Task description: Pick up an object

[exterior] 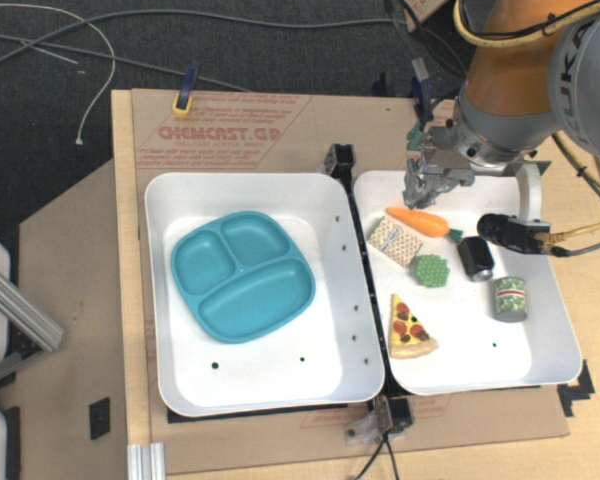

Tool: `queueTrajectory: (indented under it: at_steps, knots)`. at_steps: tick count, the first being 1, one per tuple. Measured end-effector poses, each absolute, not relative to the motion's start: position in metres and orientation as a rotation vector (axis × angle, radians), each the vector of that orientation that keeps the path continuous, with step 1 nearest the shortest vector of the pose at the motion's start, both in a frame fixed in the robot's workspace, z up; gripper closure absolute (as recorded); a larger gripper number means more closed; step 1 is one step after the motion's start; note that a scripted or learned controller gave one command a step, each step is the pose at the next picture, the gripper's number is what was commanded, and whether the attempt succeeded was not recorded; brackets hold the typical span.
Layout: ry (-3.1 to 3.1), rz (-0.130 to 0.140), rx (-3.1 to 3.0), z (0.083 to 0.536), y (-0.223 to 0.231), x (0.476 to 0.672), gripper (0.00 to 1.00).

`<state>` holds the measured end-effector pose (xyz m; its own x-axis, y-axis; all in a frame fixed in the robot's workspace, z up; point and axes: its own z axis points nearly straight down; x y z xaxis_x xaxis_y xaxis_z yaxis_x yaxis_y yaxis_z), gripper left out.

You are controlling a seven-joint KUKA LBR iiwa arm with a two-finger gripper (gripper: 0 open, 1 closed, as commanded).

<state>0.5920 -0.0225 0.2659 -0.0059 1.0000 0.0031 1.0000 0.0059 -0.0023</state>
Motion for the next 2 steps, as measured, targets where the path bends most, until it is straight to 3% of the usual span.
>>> queueTrajectory:
  at_steps: [1, 2]
  knots:
    - [-2.227, -0.003, -2.213, 0.26, 0.034, 0.6, 1.0]
    - [-2.224, 0.003, -2.212, 0.241, 0.085, 0.591, 1.0]
